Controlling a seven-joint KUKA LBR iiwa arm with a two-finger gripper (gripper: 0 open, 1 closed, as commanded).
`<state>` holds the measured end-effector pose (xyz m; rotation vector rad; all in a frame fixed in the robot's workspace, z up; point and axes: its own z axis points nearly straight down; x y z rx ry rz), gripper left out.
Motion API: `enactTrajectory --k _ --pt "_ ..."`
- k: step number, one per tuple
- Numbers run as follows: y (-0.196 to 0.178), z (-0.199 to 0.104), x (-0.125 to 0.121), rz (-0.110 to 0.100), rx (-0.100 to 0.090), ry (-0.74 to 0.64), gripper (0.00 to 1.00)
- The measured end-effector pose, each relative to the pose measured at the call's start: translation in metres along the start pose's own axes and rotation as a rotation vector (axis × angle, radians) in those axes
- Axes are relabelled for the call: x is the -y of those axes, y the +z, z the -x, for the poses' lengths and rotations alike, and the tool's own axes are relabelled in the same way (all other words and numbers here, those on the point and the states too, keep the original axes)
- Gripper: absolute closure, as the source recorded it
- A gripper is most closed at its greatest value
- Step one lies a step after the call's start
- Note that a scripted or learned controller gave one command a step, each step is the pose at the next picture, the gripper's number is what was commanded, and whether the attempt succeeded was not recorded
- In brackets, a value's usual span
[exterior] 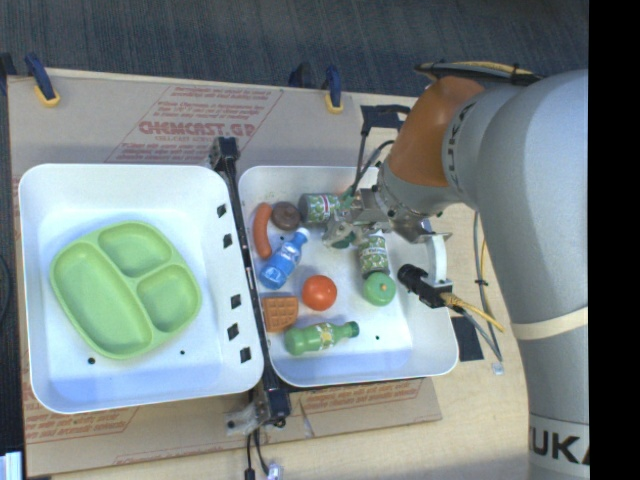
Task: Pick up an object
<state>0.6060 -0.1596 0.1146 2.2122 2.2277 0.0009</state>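
I had the tool (352,218) low in the right white bin (432,353), grip state indiscernible, beside the green-capped patterned bottle (375,263); I judged centring before lifting best.

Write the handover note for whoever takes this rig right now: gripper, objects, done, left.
Gripper: low in the right white bin, among the items; grip state unreadable.
Right bin: green bottle with green cap, green can, orange tomato-like ball, blue bottle, green lying bottle, red sausage, waffle piece.
Left white bin: green divided plate.
Done: nothing visibly lifted.
Left: pick one object.
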Motion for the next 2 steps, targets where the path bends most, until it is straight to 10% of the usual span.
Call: enactTrajectory --k 1,2 --pt "-0.100 -0.024 0.089 -0.002 -0.002 0.003 1.00" --pt "-0.121 -0.085 0.128 -0.004 -0.001 -0.002 1.00"
